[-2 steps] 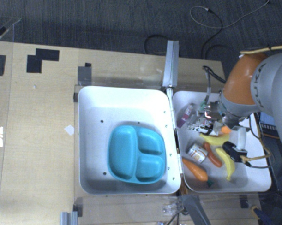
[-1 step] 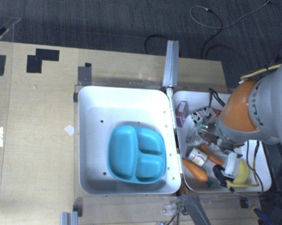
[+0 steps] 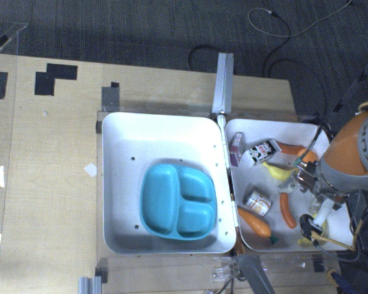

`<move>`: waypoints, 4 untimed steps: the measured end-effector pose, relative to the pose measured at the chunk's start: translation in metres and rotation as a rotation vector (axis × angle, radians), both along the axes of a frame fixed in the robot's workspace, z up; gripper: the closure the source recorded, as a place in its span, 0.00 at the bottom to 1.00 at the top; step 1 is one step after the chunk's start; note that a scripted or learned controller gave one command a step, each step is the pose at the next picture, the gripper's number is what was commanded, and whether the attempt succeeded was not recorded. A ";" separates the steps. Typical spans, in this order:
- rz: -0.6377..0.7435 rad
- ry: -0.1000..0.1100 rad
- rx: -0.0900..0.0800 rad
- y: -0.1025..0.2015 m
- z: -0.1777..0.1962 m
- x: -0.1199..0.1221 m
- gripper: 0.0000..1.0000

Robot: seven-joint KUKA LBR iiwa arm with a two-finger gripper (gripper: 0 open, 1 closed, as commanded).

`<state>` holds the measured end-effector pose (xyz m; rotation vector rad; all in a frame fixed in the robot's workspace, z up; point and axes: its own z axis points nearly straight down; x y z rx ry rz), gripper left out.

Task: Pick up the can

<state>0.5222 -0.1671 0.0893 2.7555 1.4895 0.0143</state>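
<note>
The can is short and silver with a pale label. It lies on its side in the lower left part of the right bin. My gripper hangs over the middle of that bin, up and to the right of the can and clear of it. It is just beside a yellow banana. Nothing shows between the gripper and the can.
Close around the can lie a carrot just below it and a red sausage to its right. A white and black carton, a purple item and an orange item lie further back. The left bin holds a blue divided plate.
</note>
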 end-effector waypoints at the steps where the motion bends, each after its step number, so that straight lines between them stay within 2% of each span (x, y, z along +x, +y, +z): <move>1: 0.004 -0.006 0.003 0.002 0.012 0.003 1.00; 2: -0.330 0.008 0.006 0.048 0.136 0.009 1.00; 3: -0.137 0.011 0.005 0.002 0.080 -0.035 1.00; 4: -0.613 0.006 0.008 0.048 0.205 -0.034 1.00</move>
